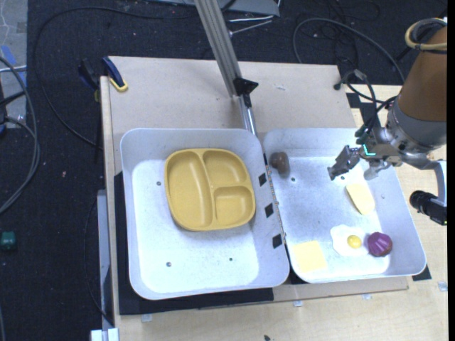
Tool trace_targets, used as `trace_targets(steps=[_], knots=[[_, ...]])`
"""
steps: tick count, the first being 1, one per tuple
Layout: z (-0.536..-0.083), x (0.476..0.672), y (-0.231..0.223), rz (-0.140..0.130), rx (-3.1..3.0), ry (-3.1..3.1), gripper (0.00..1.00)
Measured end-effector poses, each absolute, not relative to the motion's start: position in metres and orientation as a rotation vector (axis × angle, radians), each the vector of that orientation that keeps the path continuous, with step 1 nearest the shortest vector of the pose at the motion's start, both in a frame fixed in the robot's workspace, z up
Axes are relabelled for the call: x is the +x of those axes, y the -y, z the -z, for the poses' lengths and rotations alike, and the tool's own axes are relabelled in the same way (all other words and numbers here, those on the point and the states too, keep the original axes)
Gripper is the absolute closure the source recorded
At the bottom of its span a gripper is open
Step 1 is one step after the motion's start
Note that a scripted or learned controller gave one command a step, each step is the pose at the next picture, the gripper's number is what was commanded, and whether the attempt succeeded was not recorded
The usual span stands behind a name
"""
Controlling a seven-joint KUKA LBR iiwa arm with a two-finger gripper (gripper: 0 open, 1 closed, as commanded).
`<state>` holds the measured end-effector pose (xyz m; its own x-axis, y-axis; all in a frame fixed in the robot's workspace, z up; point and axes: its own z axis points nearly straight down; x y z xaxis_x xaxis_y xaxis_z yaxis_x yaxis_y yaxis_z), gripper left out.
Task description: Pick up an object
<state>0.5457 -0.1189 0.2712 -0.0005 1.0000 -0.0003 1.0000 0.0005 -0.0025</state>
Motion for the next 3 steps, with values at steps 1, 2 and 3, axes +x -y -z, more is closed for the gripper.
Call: trace_targets(steps=[1,2,3], knots=[[-0.272,0.546,0.119,-0.001,-2.221,2.222,0.00],[-0.227,0.543,0.113,-0.004,-2.220,2.219,0.00],[-0.179,0.546,0.104,-0.003,-2.220,2.219,0.00]])
